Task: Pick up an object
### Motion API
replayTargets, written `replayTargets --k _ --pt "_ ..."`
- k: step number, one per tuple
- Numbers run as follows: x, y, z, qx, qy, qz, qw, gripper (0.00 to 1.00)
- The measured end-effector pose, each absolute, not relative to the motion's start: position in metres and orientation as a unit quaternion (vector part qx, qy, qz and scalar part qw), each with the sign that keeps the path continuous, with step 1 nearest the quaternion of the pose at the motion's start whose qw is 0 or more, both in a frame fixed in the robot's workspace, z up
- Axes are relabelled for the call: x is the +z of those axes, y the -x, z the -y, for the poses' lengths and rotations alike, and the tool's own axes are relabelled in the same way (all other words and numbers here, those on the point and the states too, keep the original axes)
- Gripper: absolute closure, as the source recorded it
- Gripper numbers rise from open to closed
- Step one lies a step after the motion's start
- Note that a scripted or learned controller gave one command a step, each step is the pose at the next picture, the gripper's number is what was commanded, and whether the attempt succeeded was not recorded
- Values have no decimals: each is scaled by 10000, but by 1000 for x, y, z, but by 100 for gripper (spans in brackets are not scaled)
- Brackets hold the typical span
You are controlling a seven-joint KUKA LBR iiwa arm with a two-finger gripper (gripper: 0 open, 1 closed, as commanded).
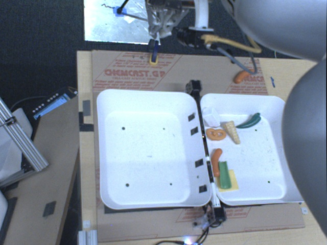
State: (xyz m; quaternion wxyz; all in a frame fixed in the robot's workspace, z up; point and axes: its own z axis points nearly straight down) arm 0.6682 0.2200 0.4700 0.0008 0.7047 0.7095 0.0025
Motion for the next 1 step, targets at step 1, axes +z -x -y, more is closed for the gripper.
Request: replayTargets --k 1 --pt "537 -668 -213 41 -7048 -7094 22 100"
